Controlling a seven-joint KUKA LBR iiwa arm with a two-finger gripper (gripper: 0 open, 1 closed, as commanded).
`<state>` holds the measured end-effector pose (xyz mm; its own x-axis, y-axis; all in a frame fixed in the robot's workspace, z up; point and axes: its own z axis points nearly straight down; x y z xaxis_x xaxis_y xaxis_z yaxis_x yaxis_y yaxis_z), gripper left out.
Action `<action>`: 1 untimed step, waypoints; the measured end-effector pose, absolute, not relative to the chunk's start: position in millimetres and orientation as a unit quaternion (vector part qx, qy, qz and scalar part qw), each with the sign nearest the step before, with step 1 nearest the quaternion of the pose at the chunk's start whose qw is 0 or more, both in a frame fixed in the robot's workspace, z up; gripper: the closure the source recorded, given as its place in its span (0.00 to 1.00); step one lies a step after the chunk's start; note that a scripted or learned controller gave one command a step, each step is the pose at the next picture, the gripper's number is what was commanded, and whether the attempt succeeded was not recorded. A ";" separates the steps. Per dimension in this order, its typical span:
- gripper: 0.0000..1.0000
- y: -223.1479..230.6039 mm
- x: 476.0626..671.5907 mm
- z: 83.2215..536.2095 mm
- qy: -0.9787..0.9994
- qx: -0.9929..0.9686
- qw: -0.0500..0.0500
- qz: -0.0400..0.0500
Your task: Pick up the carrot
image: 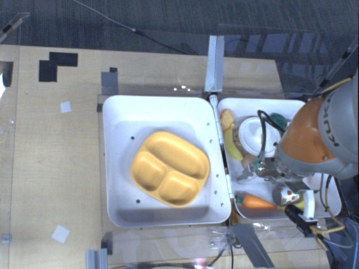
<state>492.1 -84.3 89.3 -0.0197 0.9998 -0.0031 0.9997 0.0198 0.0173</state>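
The carrot (259, 203) is orange with a green tip and lies flat along the front wall of the right bin (247, 106). My gripper (252, 171) reaches in from the right and hangs just behind and above the carrot, a short gap away. The arm's orange band (305, 137) and grey wrist cover much of the right bin's right half.
A yellow banana (230, 143) lies along the right bin's left wall, beside a white cup (252, 135). A green item (278, 119) sits at the back. A small white and red object (289, 196) lies right of the carrot. The left bin (118, 150) holds a yellow divided plate (169, 167).
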 end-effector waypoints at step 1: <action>0.00 -93.2 492.2 89.5 0.827 0.562 0.007 0.004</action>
